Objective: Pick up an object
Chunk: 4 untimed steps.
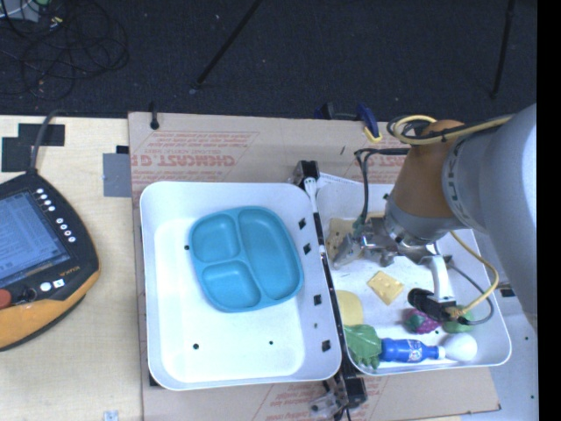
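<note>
Cardboard-covered bench w/ two white bins side by side; dark floor and cables beyond, teach pendant far off past the left bin. Gripper sits low in the right bin, near its top-left corner, arm coming in from the right. Fingers are a blur of metal, so can't tell if they're spread or closed, nothing seen between them. Just below the gripper: yellow cheese wedge. Further below: pale yellow round piece, green toy, blue-white bottle (lying flat), purple item. Blue divided plate lies well off to the gripper's left, in the other bin.
</note>
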Each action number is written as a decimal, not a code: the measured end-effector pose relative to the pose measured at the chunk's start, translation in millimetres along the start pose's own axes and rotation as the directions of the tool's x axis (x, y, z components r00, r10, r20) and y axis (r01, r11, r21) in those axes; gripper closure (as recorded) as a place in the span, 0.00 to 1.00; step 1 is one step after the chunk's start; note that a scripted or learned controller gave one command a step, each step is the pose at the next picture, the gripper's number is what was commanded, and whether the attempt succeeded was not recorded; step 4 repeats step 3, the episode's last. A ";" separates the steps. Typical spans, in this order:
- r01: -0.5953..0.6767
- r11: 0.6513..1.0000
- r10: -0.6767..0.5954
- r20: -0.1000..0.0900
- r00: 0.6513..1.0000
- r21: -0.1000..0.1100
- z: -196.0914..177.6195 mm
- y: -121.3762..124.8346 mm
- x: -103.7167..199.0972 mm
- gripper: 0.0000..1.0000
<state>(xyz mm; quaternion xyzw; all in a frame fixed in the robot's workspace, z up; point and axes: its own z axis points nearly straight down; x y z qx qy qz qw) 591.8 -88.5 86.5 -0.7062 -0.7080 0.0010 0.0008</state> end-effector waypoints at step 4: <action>-0.002 1.000 0.002 -0.005 1.000 0.010 1.3 51.1 -54.4 0.00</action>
